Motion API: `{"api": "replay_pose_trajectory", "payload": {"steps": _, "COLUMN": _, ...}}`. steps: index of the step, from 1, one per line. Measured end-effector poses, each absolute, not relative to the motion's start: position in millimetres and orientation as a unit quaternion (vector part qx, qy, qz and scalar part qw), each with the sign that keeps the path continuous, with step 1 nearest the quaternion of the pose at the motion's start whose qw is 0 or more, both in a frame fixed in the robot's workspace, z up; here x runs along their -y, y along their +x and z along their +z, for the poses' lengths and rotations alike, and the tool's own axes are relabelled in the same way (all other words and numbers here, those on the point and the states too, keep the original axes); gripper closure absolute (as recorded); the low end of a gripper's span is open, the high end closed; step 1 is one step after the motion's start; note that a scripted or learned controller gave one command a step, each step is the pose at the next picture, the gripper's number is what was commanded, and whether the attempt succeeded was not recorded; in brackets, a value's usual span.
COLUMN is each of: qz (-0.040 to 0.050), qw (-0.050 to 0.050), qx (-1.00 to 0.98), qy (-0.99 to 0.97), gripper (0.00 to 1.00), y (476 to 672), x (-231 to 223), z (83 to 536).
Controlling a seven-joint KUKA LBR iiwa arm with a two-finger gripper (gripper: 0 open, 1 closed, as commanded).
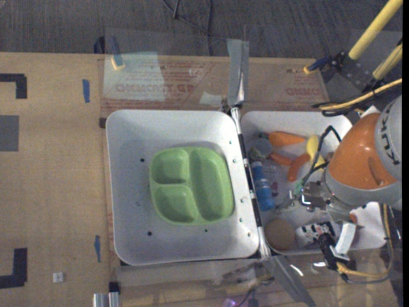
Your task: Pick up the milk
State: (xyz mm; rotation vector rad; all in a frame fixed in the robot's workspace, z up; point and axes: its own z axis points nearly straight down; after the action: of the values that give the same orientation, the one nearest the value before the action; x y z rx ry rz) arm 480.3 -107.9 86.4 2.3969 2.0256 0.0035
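A small white carton with dark markings, most likely the milk (315,231), lies near the front of the right bin (377,238), partly under the arm's wrist. My gripper (303,196) hangs over the middle of the right bin, just behind and slightly left of that carton, close to a blue bottle (262,185). The orange band and grey wrist (361,162) cover the right part of this bin and hide whatever lies beneath.
The left bin (128,171) holds a green divided plate (190,184). In the right bin lie an orange carrot-like piece (287,138), a yellow item (312,147) and a brown round object (280,233). Cables (339,261) trail off the wrist over the front rim.
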Motion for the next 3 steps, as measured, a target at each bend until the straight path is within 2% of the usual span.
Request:
{"api": "replay_pose_trajectory", "payload": {"steps": 1, "qz": 0.0014, "qw": 0.002, "qx": -0.699, "qy": 0.715, "gripper": 0.0, "y": 509.2, "x": 111.7, "z": 86.6}}
{"api": "replay_pose_trajectory", "payload": {"steps": 2, "qz": 0.0011, "qw": 0.001, "qx": -0.707, "qy": 0.707, "gripper": 0.0, "y": 479.9, "x": 145.0, "z": 86.4}}
{"api": "replay_pose_trajectory", "payload": {"steps": 3, "qz": 0.0, "qw": 0.0, "qx": -0.662, "qy": 0.75, "gripper": 0.0, "y": 484.3, "x": 166.7, "z": 114.6}}
